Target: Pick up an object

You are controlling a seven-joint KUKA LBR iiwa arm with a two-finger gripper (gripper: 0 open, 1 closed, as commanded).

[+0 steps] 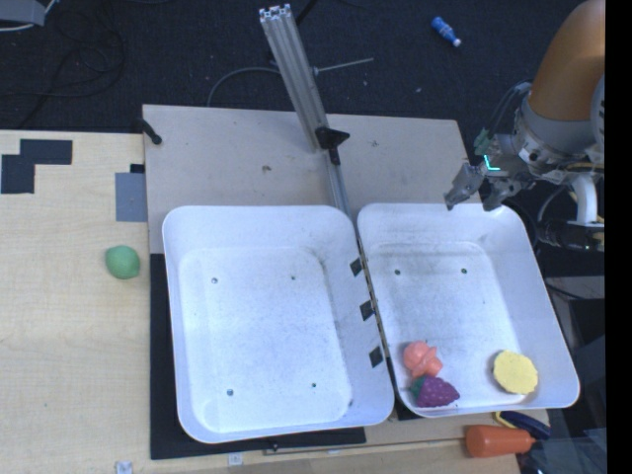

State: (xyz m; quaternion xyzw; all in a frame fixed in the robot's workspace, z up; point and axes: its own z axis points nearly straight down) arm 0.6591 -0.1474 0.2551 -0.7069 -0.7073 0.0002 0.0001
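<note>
My gripper (475, 197) hangs over the far edge of the right bin (464, 235), open, with nothing between its two dark fingers. Near the front of that bin lie three toys: an orange-pink piece (423, 357), a purple grape-like piece (435, 392) just in front of it, and a yellow round piece (515, 371) toward the front right corner. All three are well apart from the gripper, toward the near side.
The left bin (197, 235) stands beside the right one. A green ball (122, 262) rests on the wooden bench to the left. An orange carrot-like toy (497, 440) lies outside the right bin's front edge. A metal rail (301, 77) slants at the back.
</note>
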